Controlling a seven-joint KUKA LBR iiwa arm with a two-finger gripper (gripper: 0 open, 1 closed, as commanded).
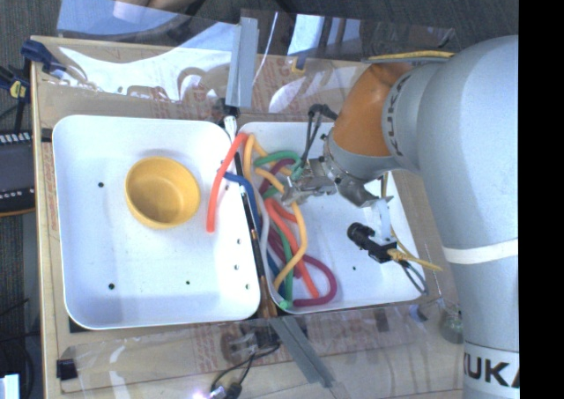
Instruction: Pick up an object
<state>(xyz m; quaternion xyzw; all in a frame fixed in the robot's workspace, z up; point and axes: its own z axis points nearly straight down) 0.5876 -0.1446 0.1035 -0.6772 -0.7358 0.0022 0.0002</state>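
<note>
two white bins sit side by side on a wooden bench. the left bin (88, 274) holds a yellow bowl (162, 191) near its middle. the right bin (370, 287) holds a tangle of coloured cords (284, 230), one orange strand draped over the divide. the gripper (295, 190) is down at the top of the tangle, touching it; whether its fingers are open or closed on a cord cannot be told.

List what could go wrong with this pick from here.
1. The gripper sits over a tangle of coloured ropes in the right bin; lifting one strand may drag the others along.
2. An orange strand drapes over the rim into the left bin, so it could snag or spill across.
3. The yellow bowl lies far from the gripper.
</note>
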